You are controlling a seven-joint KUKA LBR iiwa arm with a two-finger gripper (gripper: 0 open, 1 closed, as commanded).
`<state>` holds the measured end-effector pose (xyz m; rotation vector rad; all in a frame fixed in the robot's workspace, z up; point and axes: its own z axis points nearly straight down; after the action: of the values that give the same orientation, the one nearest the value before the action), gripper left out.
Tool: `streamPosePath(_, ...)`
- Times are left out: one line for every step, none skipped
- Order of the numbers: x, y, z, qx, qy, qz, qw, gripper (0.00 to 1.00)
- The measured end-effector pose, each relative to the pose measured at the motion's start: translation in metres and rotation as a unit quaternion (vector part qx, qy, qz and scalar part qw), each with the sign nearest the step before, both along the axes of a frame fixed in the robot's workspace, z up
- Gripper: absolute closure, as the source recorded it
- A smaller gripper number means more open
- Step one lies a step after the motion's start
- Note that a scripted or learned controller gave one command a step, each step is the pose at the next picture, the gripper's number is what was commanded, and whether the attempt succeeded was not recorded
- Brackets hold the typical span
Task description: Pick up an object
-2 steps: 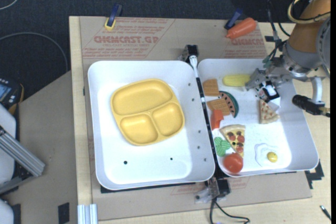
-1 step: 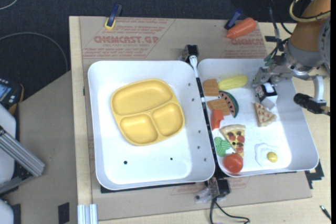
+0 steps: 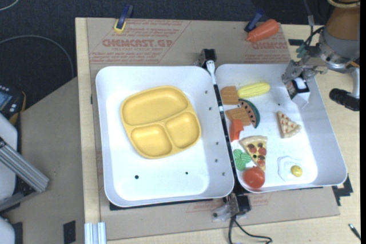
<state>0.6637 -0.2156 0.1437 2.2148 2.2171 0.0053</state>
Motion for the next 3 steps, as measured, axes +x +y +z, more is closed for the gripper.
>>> streamPosePath(0.002, 0.0, 0.065, -0.0002, -0.001, 0.0, 1.0, 1.0)
streamPosePath(0.003, 0.0, 0.083, 0.0003, 0.001, 0.0, 1.0, 1.0)
streamPosePath(-0.015, 0.043, 0.076, 0.0025, 0.006, 0.001, 1.0, 1.0)
